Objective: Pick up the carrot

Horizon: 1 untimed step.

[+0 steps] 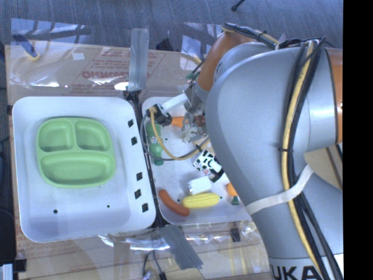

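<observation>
Bins of shallow white plastic sit side by side on my tabletop point(70, 69). The left white bin point(29, 214) carries a pale green divided plate point(74, 151) with three compartments. The right white bin point(169, 214) is largely covered by my grey arm point(262, 127), which crosses in from the right and hides that bin's right half.

My pincer point(191, 124) reaches down near the far end of the right bin; its tips blur into cables and wrist hardware, so I cannot tell whether it is spread or pressed together, nor whether it pinches anything.

An orange carrot end point(176, 121) shows just left of my pincer, near the bin's far wall; the rest of it is hard to make out. Another small orange piece with a green tip point(233, 194) peeks from under my arm, mostly hidden.

Nearer the front lie a yellow corn cob point(201, 200), a reddish-brown sausage point(173, 203), a white block point(199, 185) and a black-and-white patterned toy point(208, 164). A green rounded item point(155, 147) rests by the left wall.
</observation>
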### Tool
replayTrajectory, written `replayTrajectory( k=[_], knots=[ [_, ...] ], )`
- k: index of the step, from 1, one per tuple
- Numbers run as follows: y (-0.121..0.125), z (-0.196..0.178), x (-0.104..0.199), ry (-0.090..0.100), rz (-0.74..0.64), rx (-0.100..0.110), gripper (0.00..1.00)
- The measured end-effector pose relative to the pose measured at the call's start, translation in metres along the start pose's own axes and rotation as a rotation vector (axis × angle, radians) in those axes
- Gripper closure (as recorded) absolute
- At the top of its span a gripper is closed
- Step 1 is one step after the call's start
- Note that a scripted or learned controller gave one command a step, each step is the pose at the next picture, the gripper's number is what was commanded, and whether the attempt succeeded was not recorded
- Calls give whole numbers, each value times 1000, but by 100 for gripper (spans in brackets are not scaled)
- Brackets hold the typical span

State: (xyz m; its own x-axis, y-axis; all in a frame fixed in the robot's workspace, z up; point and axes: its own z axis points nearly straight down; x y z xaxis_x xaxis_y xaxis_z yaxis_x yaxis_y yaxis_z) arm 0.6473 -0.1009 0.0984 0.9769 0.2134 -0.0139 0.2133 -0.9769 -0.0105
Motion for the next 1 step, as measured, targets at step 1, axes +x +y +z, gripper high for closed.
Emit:
replayTrajectory(
  k=[1],
  knots=[
    [-1,0,0,-1,-1,1,0]
  ],
)
